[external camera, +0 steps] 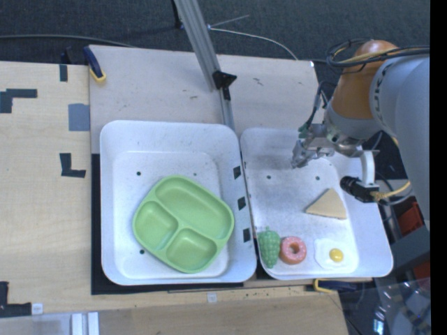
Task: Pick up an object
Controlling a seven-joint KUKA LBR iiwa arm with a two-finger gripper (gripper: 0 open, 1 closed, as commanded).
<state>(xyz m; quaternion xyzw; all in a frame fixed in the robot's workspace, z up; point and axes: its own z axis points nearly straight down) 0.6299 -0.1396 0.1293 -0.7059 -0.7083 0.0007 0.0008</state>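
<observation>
The right bin (279, 187) holds a tan cheese wedge (327, 206), a green knobbly toy (269, 246), a pink donut (292, 250) and a fried egg (334, 255) along its near edge. My gripper (299, 160) hangs over the bin's far part, above bare floor, well apart from the wedge. Nothing shows between its tips.
The left bin (119, 152) bears a green divided plate (183, 223). A metal pole (199, 30) slants across the bench behind the bins. A blue-and-yellow clamp (94, 64) sits at the bench's far left corner.
</observation>
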